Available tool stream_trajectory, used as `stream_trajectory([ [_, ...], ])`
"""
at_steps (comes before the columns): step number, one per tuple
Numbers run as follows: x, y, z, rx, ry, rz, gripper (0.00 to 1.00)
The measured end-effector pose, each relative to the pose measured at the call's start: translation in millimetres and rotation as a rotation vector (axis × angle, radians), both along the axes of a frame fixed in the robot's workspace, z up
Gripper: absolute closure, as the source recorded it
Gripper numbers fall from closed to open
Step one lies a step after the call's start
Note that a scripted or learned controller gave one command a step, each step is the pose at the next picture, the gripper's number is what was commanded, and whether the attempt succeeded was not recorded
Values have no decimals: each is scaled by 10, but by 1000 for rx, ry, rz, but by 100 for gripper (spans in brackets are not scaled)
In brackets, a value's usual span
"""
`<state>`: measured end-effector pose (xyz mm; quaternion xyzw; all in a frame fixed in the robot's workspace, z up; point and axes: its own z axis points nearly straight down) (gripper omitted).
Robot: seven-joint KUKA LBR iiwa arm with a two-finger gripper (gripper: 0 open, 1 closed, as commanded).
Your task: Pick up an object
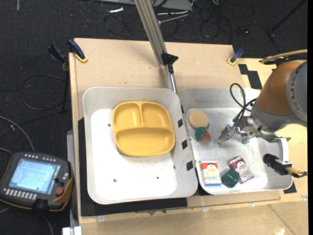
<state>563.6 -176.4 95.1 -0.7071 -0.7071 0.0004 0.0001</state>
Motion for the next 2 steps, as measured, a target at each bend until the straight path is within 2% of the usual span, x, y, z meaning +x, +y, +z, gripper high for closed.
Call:
stream_trajectory([
  [1, 8, 1, 109, -1, -3, 0, 100],
  [2, 80, 62, 574, -1, -6, 4, 100],
])
